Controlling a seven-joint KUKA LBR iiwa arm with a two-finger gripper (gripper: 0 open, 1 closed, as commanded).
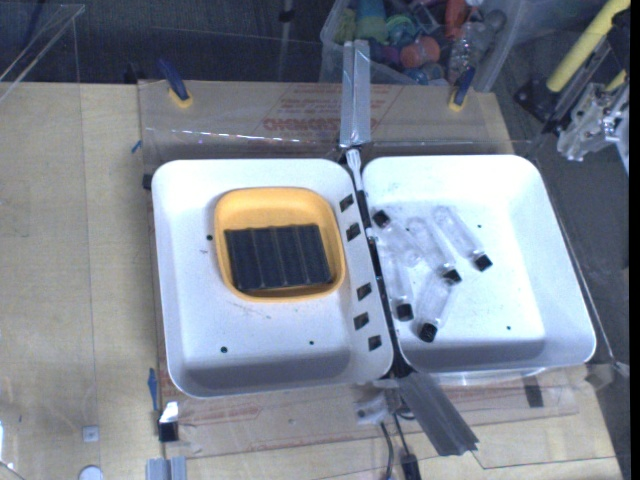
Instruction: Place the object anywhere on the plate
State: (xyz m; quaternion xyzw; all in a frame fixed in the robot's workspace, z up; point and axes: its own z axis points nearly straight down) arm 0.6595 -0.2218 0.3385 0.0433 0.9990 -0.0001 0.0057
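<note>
— Over on the left, what is in that white bin (180,268)?

— A yellow plate (280,200). It is a square shape with round corners and a smooth raised rim. It looks like plastic.

— And the dark thing on it?

— That is a flat dark block (278,256). It is a rectangle with long ridges running across its top. It lies right in the middle of the plate, flat, with the yellow rim showing all around it.

— What about the other bin (540,268)?

— The 2 bins sit side by side, touching. The right one holds several clear little bottles (440,238), see-through like glass or plastic. They lie on their sides in a loose heap near the left wall. Some have small black caps (482,261).

— Where is the robot's hand?

— The gripper (592,128) is up at the far right, past the corner of the right bin. It looks like shiny grey metal. It is well apart from the plate and the block.

— Is it open? Is it holding something?

— It is too small and blurry there. I cannot tell.

— What are the bins sitting on?

— A pale wooden bench (70,218).
</note>
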